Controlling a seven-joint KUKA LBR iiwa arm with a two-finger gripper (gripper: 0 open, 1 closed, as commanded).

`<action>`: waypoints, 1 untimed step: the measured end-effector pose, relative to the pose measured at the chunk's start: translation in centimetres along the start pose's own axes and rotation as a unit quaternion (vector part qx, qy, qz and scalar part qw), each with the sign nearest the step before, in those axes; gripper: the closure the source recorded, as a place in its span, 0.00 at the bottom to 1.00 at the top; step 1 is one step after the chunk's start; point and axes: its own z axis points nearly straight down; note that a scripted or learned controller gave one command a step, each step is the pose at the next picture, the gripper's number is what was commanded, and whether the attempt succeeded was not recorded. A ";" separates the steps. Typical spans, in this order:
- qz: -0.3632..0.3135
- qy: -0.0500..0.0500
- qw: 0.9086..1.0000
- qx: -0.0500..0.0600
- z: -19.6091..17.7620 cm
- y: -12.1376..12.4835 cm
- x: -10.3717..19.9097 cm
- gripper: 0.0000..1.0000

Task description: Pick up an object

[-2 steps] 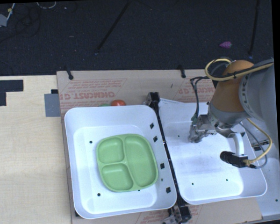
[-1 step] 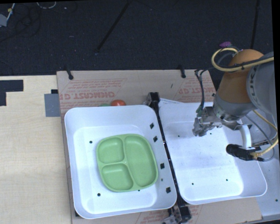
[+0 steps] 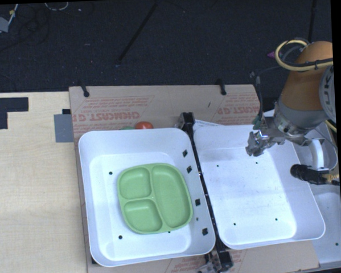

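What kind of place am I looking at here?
Probably a robot test lab: a robot arm reaches over two white bins on a cardboard-lined bench, one holding a green plastic plate.

Even overhead light is falling on the desk (image 3: pixel 31 197), leaving the two white bins (image 3: pixel 97 159) glowing bright, almost washed out. The background above is sitting in near darkness. Shadows are lying soft and faint. Focus is looking slightly soft and grainy throughout.

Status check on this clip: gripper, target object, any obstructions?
Gripper above right white bin, near its back edge, nothing seen between fingers. Green three-compartment plastic plate flat in left white bin, untouched. Black divider between bins.
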 end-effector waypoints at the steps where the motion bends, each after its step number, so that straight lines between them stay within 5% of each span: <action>1: -0.002 0.000 1.000 0.000 -5.6 1.0 -0.5 1.00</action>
